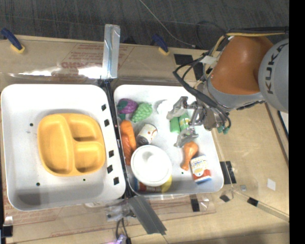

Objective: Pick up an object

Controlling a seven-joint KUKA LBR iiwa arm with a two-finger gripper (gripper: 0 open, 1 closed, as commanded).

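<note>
Grey KUKA arm (274, 75), orange band, black cables, metal fingers (180, 108)

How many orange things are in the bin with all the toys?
2. A carrot lies along the left wall of the right bin, and a chicken drumstick lies toward its right side, beside a small carton. More may hide under the white bowl.
</note>
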